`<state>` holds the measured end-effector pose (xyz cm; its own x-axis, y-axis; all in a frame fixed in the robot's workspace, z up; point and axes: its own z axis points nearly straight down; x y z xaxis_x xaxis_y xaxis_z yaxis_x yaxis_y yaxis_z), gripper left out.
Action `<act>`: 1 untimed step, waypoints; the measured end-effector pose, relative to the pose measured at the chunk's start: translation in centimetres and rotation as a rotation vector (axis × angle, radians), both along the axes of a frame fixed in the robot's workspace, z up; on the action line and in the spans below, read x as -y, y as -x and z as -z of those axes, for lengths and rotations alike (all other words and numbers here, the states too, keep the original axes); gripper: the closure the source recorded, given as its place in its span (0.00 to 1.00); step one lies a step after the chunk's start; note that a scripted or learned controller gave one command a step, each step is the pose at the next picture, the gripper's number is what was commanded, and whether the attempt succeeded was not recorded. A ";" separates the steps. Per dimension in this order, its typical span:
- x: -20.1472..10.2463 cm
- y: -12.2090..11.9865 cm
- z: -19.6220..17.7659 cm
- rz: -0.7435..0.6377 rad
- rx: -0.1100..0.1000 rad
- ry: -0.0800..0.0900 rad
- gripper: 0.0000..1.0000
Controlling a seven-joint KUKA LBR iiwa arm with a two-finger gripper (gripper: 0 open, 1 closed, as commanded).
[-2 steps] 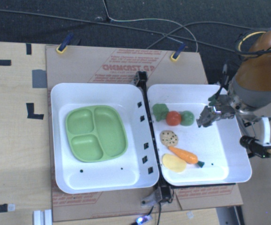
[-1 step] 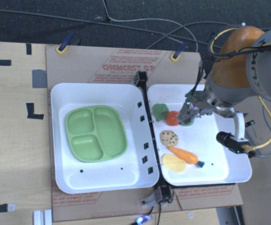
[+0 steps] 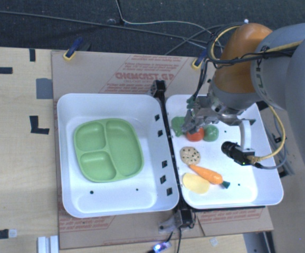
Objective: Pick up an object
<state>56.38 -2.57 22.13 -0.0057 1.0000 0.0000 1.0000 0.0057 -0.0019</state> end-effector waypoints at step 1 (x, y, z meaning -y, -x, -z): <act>-5.1 -1.9 1.1 -0.001 0.000 0.000 1.00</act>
<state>58.32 2.52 21.03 -0.0063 1.0000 0.0004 1.0000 0.0063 -0.0020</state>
